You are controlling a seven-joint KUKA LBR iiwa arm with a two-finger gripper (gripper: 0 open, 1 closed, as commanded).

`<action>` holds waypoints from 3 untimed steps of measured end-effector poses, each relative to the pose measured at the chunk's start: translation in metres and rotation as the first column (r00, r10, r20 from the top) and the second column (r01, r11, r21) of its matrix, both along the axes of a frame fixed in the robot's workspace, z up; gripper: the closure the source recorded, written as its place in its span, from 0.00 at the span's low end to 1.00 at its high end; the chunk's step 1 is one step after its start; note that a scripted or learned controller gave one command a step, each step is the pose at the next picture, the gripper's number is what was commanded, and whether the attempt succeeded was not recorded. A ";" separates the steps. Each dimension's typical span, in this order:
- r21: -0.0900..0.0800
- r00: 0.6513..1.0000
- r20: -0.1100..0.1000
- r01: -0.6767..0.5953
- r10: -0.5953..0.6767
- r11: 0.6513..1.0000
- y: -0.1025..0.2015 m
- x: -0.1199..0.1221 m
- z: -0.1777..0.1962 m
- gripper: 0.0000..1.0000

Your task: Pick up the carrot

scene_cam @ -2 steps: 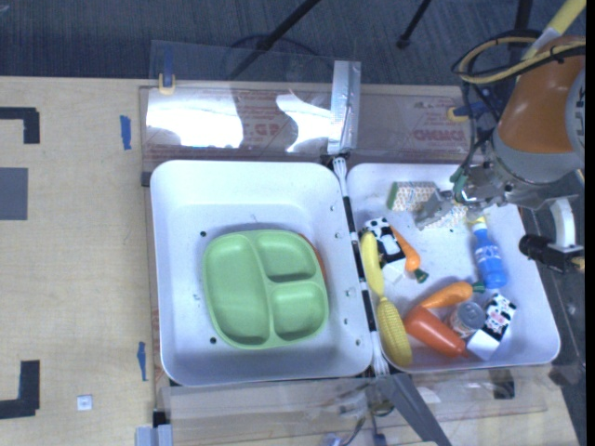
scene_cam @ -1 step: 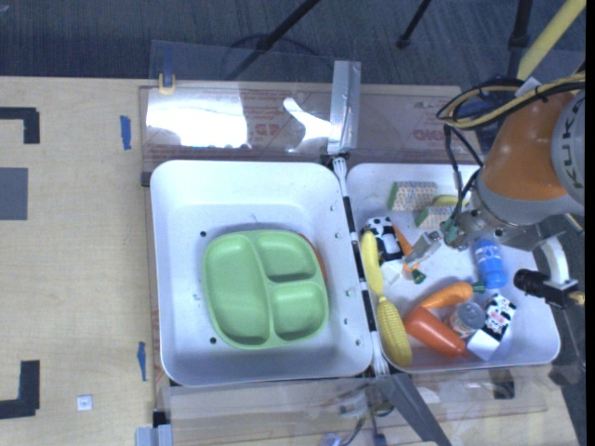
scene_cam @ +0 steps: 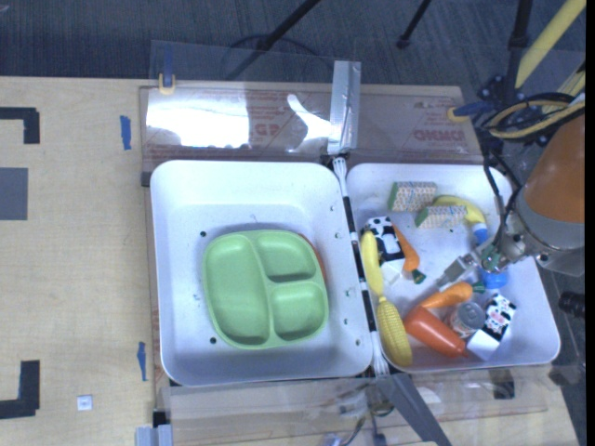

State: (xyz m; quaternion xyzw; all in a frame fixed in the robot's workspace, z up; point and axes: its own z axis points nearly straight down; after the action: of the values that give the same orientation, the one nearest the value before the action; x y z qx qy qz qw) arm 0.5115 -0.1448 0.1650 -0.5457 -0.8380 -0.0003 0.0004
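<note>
Over the right bin (scene_cam: 548, 342), the arm (scene_cam: 558, 193) reaches in from the right, and its gripper (scene_cam: 476, 266) hangs low among the clutter toward the near right part of that bin. Whether it is wide, narrow or closed on anything cannot be told: the metal parts blur into the small things beneath them.

Just below the gripper lies the carrot (scene_cam: 446, 297), a small orange piece resting on the bin floor, slanted and very near or touching the gripper tip. It does not look lifted, so the pick-up seems not yet done; the arm appears to be at the approach or grasp stage, with the closing and raising left to do.

Close on the near side of the carrot sits a larger orange-red pepper (scene_cam: 433, 331), which could be mistaken for it or get in the way. A round grey can (scene_cam: 468, 317) and a black-and-white block (scene_cam: 498, 318) crowd the right side of it. Along the left wall of that bin lie a banana (scene_cam: 372, 256) and an ear of corn (scene_cam: 393, 331).

Left of these, the other bin (scene_cam: 177, 193) holds a green divided plate (scene_cam: 267, 286), well apart from the work.
</note>
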 end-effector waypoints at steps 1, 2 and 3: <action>-0.005 0.975 0.016 -0.221 0.221 0.975 0.037 -0.017 -0.036 0.00; -0.005 0.800 0.005 -0.600 0.600 0.800 0.022 0.028 -0.053 0.00; -0.010 0.434 0.005 -0.901 0.901 0.434 -0.031 0.097 0.033 0.00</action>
State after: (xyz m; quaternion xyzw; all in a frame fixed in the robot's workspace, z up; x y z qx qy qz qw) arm 0.6080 -0.1757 0.1977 -0.0162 -0.9999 -0.0001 -0.0049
